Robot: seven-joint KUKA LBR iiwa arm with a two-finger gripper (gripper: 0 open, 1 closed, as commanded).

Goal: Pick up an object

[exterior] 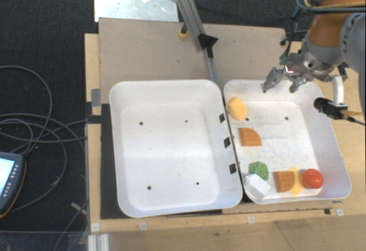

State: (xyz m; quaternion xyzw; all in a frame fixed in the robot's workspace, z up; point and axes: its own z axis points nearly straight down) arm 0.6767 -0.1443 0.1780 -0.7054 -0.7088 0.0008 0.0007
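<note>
Now pincer point(284, 82) open, over right bin's point(329, 135) far edge.

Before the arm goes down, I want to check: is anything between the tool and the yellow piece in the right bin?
Nothing visible. The tool hangs above the right bin's far edge, and bare floor lies before the yellow piece.

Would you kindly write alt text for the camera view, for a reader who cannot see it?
The open gripper hovers over the right bin's far edge, holding nothing. The bin contains a yellow lump, orange wedge, green piece, white block and red ball.
</note>
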